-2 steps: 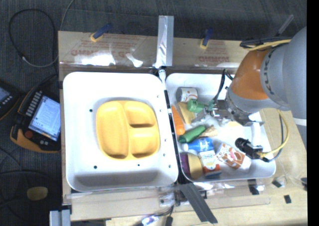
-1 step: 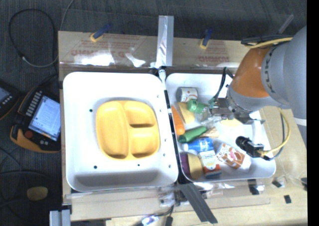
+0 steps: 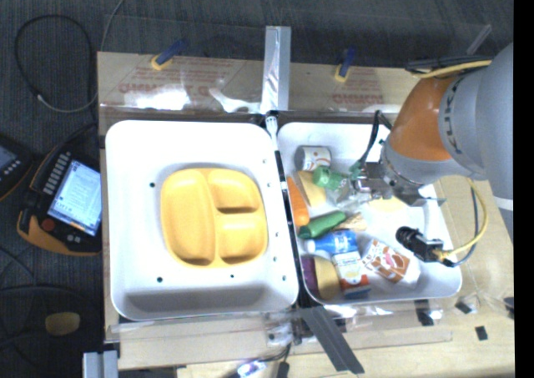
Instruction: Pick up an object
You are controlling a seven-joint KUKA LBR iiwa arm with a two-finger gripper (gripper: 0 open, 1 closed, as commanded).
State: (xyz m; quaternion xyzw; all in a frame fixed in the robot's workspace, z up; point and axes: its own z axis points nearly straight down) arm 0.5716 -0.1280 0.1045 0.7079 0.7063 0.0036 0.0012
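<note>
Gripper (image 3: 357,182) is dipping into the right bin (image 3: 446,280) beside the green bottle (image 3: 327,222); its state I cannot tell. It is needing a centred, straight descent.

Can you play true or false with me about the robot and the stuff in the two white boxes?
1. The yellow plastic tray with compartments lies in the left white bin. True.
2. The yellow tray lies in a heap of other things. False: it lies alone there; the heap is in the right white bin.
3. The robot's tool is over the right bin, near a green bottle-shaped object. True.
4. The small blue and white carton lies in the left bin. False: it lies in the right bin, among the clutter.
5. The arm has an orange band above its wrist. True.
</note>
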